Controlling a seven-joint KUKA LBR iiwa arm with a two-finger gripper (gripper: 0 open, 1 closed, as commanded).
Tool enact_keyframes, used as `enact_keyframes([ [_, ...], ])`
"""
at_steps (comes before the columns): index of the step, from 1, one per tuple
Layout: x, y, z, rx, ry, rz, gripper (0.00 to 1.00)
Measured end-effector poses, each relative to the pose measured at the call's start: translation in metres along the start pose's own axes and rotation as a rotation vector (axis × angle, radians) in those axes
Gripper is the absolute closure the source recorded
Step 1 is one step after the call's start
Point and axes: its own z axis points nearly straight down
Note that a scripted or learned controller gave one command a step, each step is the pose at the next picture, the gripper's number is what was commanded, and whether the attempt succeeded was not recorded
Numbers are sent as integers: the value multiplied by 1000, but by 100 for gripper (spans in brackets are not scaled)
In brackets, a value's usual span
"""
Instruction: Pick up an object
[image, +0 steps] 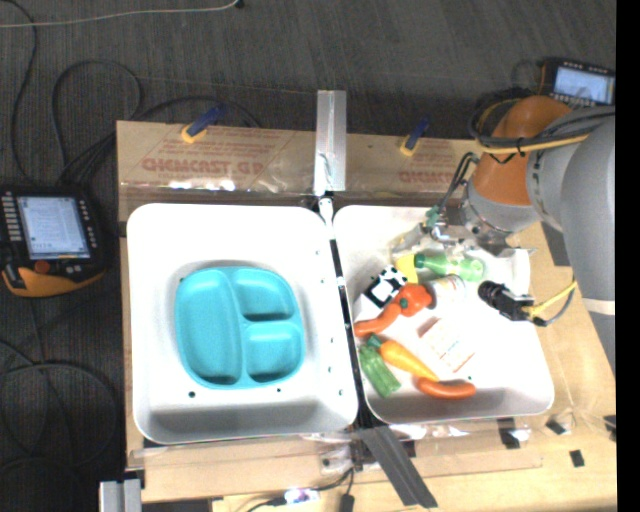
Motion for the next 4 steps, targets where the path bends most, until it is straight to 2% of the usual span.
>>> enact_keyframes([
  [1, -23, 27, -98, 54, 10, -335, 0],
  [2, -32, -4, 17, 51, 15, -379, 0],
  [3, -30, -3, 8, 49, 17, -379, 100],
  [4, 11, 35, -91, 54, 9, -215, 100],
])
